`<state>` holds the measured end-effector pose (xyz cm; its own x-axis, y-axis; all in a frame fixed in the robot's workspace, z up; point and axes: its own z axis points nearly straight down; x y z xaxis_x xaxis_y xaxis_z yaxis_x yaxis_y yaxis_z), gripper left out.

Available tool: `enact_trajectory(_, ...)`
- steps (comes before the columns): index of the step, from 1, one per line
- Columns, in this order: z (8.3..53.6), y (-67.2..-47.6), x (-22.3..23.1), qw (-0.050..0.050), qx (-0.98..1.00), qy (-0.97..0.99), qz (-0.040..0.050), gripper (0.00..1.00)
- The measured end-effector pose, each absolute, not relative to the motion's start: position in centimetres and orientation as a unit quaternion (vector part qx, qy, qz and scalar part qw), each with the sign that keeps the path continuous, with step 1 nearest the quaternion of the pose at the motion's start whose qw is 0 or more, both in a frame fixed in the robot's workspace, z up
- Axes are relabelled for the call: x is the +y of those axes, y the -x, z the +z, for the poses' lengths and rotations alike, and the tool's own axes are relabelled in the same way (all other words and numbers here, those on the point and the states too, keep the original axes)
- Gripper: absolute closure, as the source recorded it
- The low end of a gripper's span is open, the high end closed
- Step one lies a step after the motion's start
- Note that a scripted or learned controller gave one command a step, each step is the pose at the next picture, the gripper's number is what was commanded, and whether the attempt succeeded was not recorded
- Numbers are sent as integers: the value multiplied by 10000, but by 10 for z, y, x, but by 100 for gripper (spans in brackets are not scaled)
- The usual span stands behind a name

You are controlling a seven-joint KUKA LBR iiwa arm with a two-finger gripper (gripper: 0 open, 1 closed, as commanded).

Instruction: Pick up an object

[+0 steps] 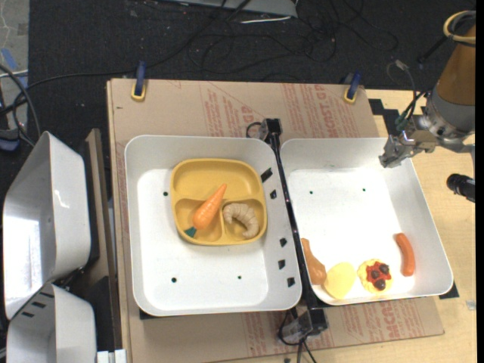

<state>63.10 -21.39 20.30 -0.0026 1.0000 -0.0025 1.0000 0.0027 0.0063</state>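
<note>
Cardboard-topped bench [227, 108] bears left bin [151, 278], right bin [340, 165] side by side, touching.

- Two shallow white plastic bins, left [151, 278] and right [431, 225] of centre: smooth, faintly glossy.
- Yellow divided plastic plate [215, 174] in the left bin: smooth, satin sheen.
- Orange toy carrot [209, 206] on the plate: smooth plastic.
- Brown cardboard sheet [219, 104] under the bins: matt, printed red.
- Grey metal gripper [395, 151], upper right: dull finish.
</note>
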Motion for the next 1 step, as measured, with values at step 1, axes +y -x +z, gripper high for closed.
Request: enact_trajectory(1, 198, -620, -168, -9, 7095, -7047, 3, 100)
